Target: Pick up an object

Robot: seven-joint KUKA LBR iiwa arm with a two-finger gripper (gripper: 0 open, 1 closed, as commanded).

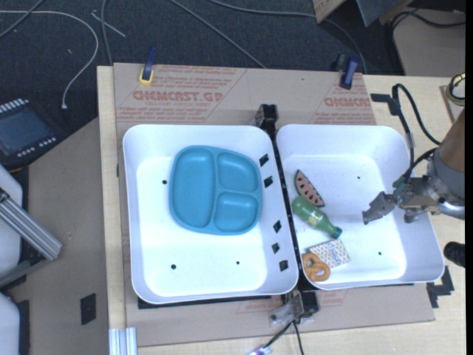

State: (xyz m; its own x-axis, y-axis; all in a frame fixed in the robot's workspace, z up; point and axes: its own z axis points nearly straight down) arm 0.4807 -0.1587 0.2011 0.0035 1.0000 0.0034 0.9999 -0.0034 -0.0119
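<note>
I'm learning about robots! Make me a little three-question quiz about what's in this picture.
1. True or false: the blue divided plate lies in the left bin.
2. Which thing lies nearest the front edge of the right bin? A) watermelon slice B) green bottle C) pretzel
3. Fill in: the gripper hovers over the ____ bin.

Key: 1 true. 2 C, the pretzel, beside a small patterned packet. 3 right; nothing sits between its jaws.
</note>
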